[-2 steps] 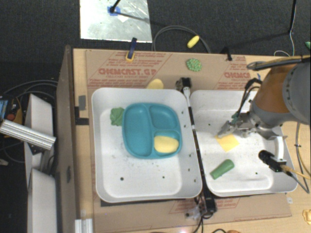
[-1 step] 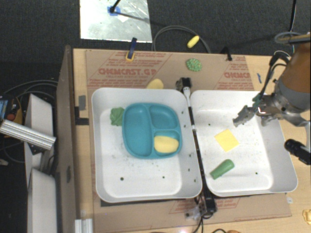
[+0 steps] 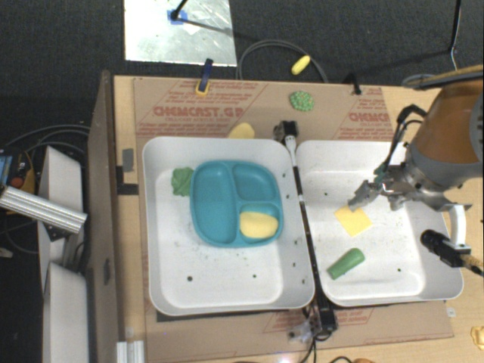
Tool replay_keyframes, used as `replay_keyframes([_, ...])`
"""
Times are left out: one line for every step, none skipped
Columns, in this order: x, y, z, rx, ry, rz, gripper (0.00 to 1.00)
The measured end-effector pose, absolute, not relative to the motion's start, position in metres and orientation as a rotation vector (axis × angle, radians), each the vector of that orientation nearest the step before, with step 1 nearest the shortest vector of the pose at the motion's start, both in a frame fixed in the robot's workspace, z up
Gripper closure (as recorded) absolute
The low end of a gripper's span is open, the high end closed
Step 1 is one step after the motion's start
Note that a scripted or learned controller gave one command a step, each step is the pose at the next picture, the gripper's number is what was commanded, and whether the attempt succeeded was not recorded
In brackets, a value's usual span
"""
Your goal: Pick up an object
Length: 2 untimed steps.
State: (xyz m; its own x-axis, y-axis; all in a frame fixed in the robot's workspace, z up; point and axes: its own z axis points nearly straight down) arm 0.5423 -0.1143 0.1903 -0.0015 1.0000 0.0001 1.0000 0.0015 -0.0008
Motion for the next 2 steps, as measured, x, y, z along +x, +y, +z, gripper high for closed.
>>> replay_keyframes([0.558, -0.120, 0.125, -2.219, -2.223, 0.001, 0.00])
replay_keyframes([0.524, -0.119, 0.112, -2.219, -2.220, 0.003, 0.00])
